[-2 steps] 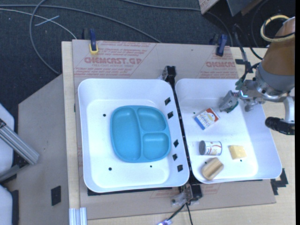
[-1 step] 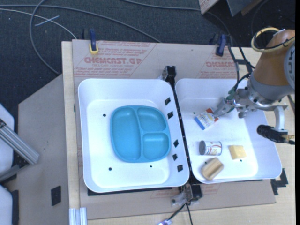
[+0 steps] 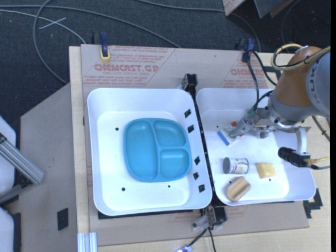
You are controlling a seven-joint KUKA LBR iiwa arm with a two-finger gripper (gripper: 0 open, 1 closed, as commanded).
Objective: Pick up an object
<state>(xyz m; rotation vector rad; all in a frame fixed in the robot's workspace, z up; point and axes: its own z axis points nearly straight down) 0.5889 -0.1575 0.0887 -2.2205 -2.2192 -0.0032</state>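
A small blue object (image 3: 223,137) lies in the right bin (image 3: 299,190), just beside the end effector (image 3: 239,129), whose grip state I cannot tell. Nearby lie a can (image 3: 236,166), a yellow block (image 3: 265,170) and a tan block (image 3: 237,188). The left bin (image 3: 100,140) holds a blue divided plate (image 3: 156,149).

Blue divided plate (image 3: 157,149) in left bin (image 3: 100,140); tool (image 3: 234,130) low in right bin (image 3: 299,190) above small can (image 3: 235,166)
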